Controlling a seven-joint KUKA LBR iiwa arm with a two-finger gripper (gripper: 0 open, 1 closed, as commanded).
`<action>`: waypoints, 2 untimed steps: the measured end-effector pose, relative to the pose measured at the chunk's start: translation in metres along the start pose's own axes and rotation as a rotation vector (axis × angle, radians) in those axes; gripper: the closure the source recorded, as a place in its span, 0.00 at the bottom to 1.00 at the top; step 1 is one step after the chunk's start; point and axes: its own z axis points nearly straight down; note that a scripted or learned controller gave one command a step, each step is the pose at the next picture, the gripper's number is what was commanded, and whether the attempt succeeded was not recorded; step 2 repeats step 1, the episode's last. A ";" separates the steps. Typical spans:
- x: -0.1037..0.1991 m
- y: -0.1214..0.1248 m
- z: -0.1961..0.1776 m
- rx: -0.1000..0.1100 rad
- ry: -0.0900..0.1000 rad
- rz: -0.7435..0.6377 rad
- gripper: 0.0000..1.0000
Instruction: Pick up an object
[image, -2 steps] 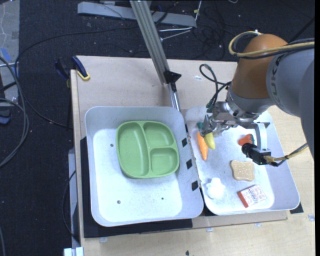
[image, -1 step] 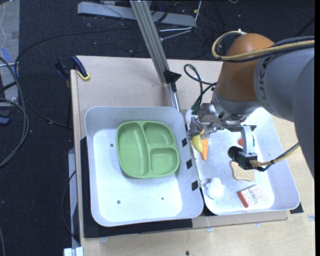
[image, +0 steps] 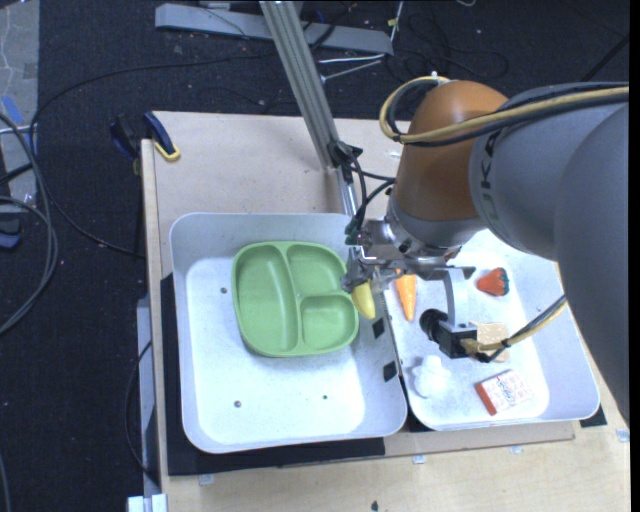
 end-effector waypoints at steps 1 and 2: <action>0.045 -0.038 -0.016 -0.002 0.001 -0.002 1.00; 0.045 -0.038 -0.016 -0.002 0.001 -0.002 1.00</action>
